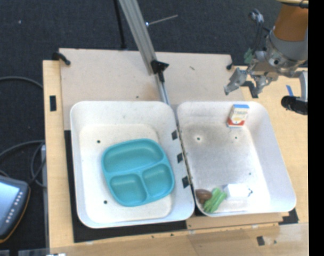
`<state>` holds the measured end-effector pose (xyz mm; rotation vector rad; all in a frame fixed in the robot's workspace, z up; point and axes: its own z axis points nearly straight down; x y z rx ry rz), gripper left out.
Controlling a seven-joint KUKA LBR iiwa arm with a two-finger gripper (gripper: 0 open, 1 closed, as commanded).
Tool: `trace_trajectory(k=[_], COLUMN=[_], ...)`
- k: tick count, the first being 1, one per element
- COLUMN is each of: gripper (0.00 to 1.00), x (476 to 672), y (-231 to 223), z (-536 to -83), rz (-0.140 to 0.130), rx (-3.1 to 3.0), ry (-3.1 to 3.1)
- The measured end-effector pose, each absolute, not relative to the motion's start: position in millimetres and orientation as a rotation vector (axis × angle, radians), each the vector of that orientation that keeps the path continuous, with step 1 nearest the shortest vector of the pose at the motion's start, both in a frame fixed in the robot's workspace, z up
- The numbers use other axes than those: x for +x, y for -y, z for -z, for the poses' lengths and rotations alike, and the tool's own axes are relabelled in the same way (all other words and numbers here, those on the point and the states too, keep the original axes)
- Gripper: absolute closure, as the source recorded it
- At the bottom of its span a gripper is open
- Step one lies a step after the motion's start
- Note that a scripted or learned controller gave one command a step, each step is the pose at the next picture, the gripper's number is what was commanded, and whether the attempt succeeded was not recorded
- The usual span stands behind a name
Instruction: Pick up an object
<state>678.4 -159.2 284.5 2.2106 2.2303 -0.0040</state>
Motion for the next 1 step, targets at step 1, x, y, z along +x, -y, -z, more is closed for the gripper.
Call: trace_trajectory(k=[1], gripper=[0.00], x=[653.9], y=[132.1], z=[-173.0], rz=[0.008], rx=[2.217], ry=[-2.233])
